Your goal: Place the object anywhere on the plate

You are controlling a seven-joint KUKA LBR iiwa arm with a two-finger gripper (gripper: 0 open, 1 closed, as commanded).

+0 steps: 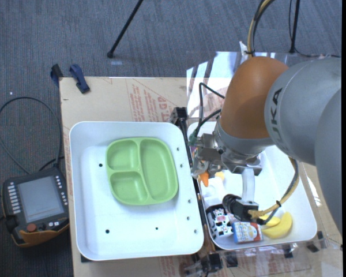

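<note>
A light green plate point(143, 169) with three compartments lies in the left white bin point(92, 224), toward its upper half. My gripper point(203, 167) hangs over the left edge of the right bin point(303, 203), just right of the divide between the bins. A small orange object point(205, 180) shows directly beneath the gripper; I cannot tell whether it is gripped or lying in the bin. The grey arm with its orange band point(254, 100) covers most of the right bin.
In the right bin's front part lie a yellow banana point(278, 225), a cow-patterned carton point(220, 221), a small orange and blue box point(246, 232) and a white piece point(219, 181). A teach pendant point(36, 203) sits on the floor at left.
</note>
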